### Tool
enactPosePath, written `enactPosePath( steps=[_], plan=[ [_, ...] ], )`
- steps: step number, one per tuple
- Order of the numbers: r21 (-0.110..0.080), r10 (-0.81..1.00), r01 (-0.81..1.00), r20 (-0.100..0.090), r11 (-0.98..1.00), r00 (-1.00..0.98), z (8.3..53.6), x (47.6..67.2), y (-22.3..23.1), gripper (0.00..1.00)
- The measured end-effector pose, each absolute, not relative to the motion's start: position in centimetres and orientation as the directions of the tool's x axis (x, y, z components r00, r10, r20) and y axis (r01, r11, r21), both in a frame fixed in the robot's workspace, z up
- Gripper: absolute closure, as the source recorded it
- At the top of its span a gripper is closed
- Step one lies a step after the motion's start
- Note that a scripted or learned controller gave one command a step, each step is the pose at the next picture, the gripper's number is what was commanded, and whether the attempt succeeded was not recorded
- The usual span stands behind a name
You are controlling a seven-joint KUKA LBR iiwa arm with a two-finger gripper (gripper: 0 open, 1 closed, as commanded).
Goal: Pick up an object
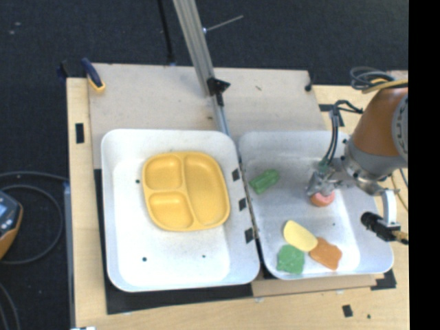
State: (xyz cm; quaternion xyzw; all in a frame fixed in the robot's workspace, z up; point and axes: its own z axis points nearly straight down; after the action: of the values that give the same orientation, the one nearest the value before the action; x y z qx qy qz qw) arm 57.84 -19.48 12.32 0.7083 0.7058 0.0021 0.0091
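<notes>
In the right bin (295, 150) lie several toy pieces. A small orange-red piece (322, 199) sits right of the middle, and my gripper (320, 186) is right over it, its fingers reaching down to the piece's top. A dark green piece (263, 181) lies near the bin's left wall. At the front are a yellow piece (300, 236), a light green piece (291, 259) and an orange piece (326, 254), close together. The arm's grey and orange wrist (378, 133) comes in from the right.
The left bin (117, 253) holds a yellow divided plate (185, 190). A metal pole (196, 43) rises from the bench behind the bins. Cables hang beside the wrist at the right.
</notes>
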Motion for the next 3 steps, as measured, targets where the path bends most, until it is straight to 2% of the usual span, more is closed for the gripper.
enactPosePath(
  steps=[1,2,3],
  plan=[
    [0.007,1.000,1.000,-0.003,0.002,-0.002,18.8,58.2,-19.8,1.00],
    [0.008,1.000,1.000,-0.003,0.003,-0.003,25.0,58.6,-19.3,1.00],
    [0.003,1.000,1.000,-0.002,0.005,-0.005,25.8,58.7,-19.4,1.00]
  ],
)
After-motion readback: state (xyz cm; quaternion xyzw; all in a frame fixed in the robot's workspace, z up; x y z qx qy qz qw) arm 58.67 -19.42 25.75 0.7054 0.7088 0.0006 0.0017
